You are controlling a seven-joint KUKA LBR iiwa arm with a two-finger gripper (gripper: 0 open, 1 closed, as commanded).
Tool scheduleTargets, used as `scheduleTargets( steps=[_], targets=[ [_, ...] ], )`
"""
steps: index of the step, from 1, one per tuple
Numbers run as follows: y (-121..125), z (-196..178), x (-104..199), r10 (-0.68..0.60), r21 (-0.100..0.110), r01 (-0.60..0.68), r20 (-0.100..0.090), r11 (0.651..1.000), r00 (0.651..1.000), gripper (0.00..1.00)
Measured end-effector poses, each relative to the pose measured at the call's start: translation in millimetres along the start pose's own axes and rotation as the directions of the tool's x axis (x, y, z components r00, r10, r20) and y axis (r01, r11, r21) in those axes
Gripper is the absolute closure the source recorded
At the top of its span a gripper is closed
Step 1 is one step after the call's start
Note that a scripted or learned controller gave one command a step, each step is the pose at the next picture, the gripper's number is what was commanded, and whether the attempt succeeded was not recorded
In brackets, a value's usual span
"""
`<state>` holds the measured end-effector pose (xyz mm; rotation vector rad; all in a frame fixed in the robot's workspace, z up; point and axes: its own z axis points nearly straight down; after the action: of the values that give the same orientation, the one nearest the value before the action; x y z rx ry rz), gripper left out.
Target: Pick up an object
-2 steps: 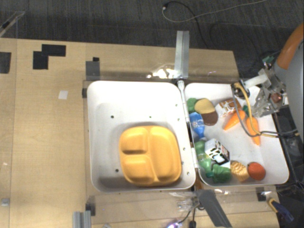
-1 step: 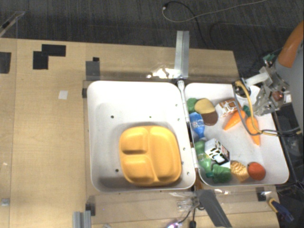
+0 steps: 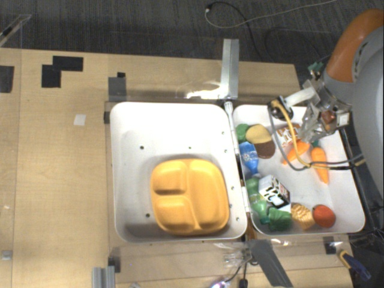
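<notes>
Jaws' state unclear, gripper (image 3: 309,131) above smooth tapered carrot (image 3: 320,162) in glossy bin (image 3: 351,212).

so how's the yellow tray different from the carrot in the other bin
The yellow tray is broad, flat and split into compartments; the carrot is small, slim and tapered. The tray lies alone in the left bin; the carrot lies among other toy foods in the right bin, just below the gripper. Both lie flat.

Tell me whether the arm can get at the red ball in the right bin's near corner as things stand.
Probably yes. The red ball lies uncovered near the right bin's corner, only a brown piece beside it, and the gripper hangs over the same bin.
</notes>
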<state>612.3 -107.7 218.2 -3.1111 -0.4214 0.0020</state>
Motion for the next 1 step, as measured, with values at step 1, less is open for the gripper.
scheduleTargets(
  steps=[1],
  targets=[
    [26.4, 45.5, -78.5, 0.066, 0.000, -0.066, 0.002, 0.998, 0.998, 1.00]
  ],
)
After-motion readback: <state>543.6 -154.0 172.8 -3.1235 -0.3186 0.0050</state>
